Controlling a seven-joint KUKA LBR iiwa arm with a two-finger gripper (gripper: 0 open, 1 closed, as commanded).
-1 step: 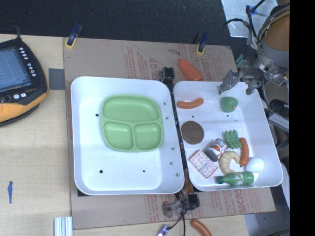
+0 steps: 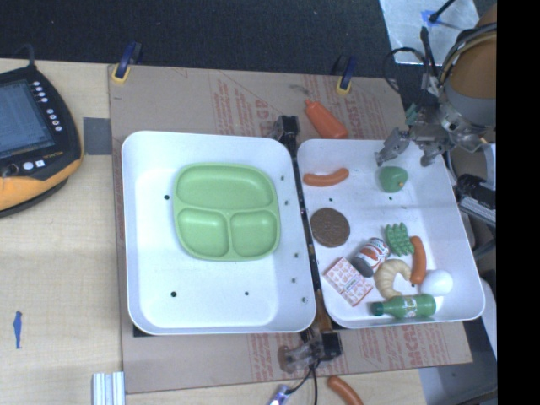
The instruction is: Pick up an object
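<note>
I see my gripper (image 2: 411, 144) hovering spread open and holding nothing at the right bin's (image 2: 447, 226) far edge, the green ball (image 2: 392, 178) lying just below-left of it.

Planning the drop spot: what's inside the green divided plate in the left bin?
Nothing visible in the green plate: all three compartments show bare. Whatever lies beneath it on the left bin floor is covered.
</note>
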